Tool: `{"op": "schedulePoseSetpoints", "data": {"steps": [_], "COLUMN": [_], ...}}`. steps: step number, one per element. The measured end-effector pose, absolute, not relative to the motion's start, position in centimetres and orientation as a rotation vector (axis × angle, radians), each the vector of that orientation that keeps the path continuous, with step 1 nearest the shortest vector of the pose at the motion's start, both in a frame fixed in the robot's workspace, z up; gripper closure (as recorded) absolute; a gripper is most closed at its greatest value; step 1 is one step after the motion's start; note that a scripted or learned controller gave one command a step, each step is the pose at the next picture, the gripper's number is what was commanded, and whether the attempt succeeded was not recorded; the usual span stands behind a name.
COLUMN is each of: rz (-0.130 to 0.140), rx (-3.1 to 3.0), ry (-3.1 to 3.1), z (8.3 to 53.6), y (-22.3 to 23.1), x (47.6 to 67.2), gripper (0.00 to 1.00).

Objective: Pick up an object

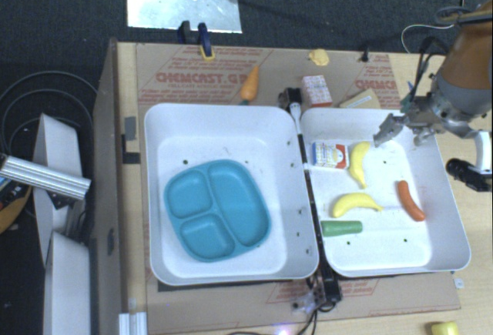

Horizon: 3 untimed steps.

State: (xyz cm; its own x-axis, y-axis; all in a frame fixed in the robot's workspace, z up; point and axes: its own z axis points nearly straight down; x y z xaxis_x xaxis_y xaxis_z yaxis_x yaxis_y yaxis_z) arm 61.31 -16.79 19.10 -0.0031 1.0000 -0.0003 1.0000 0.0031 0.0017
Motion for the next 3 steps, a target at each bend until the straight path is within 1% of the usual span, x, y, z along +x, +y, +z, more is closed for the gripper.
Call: {"op": "schedulePoseSetpoints", "data": {"steps": [1,2,3], "rz": [0.002,0.008,0.005], "rx": [2.214,2.208,2.210], "ry": [2.228,2.224,2.226], "z": [9.4,11.1,11.0], "y": [-14.6,-14.8,-14.8], "x": [64.0,64.1,64.1], "gripper": [0.00,1.00,0.00]}}
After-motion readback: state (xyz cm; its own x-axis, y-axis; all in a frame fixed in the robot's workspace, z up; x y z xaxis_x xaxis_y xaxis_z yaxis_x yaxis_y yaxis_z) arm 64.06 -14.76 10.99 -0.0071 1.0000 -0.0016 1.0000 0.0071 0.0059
